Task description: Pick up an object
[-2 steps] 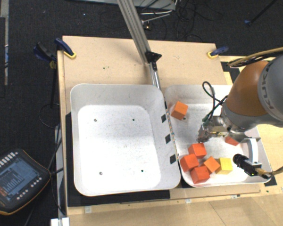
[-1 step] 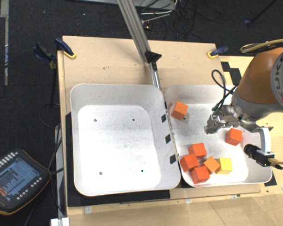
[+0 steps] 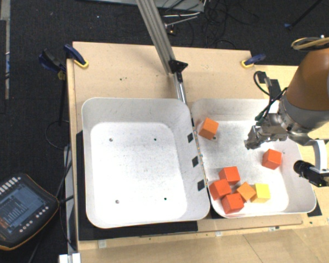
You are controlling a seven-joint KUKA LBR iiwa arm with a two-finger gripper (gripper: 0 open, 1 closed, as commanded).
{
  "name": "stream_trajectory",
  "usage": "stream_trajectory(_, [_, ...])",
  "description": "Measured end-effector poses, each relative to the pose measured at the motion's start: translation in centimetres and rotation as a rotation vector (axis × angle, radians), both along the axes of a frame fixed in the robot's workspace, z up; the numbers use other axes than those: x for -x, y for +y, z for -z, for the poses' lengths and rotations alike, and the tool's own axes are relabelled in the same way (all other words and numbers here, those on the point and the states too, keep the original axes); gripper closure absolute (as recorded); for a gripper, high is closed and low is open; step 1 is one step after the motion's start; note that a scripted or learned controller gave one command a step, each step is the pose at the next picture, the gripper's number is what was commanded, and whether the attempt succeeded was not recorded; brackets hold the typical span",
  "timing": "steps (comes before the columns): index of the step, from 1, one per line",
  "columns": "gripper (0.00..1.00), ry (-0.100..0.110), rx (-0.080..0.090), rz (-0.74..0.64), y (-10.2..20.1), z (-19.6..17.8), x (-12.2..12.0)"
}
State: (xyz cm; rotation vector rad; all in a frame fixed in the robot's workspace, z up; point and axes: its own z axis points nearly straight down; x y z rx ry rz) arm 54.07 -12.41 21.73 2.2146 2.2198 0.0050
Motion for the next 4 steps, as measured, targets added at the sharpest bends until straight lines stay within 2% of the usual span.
stream_trajectory(1, [1.00, 0.000, 0.000, -0.001, 0.0, -3.7, -0.2])
stream_trajectory(3, [1.00, 0.008, -0.004, -0.007, 11.0, -1.3, -0.2])
stream_trajectory(4, [1.00, 0.007, -0.003, -0.006, 16.6, -0.5, -1.3])
